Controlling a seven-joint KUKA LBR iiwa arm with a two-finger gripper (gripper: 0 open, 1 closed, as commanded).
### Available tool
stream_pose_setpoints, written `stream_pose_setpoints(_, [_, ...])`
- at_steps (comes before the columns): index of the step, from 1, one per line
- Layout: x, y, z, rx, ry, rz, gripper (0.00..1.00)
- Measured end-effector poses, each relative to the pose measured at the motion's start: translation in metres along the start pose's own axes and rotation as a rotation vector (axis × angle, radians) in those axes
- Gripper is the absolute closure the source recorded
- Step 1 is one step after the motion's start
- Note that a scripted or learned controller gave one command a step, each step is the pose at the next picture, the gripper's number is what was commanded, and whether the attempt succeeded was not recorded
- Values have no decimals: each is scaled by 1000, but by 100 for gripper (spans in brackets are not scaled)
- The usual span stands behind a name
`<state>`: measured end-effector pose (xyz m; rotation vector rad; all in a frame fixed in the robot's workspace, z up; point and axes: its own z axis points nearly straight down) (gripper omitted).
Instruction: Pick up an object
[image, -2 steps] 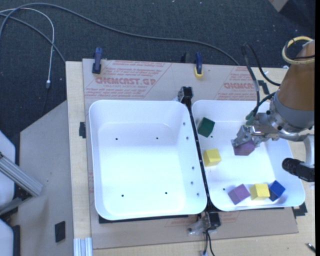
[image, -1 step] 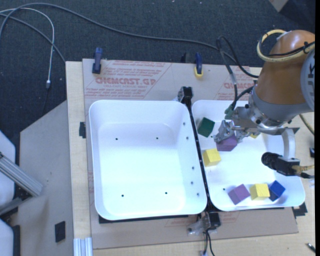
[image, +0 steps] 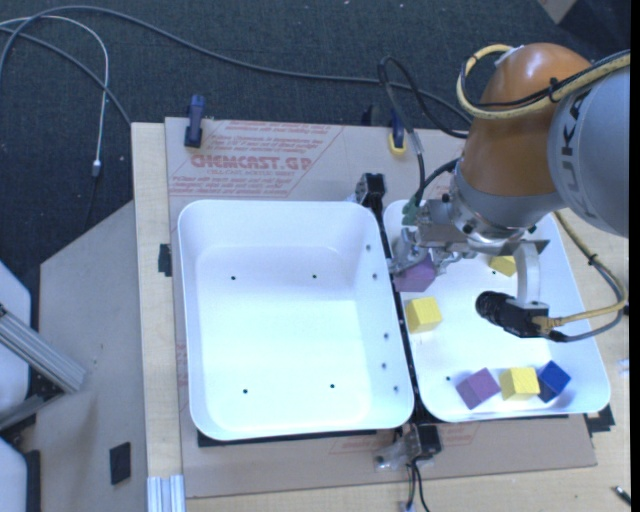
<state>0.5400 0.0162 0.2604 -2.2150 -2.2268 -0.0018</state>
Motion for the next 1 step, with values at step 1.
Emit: stream_pose_setpoints(1, [45,9,17,2,-1,1,100])
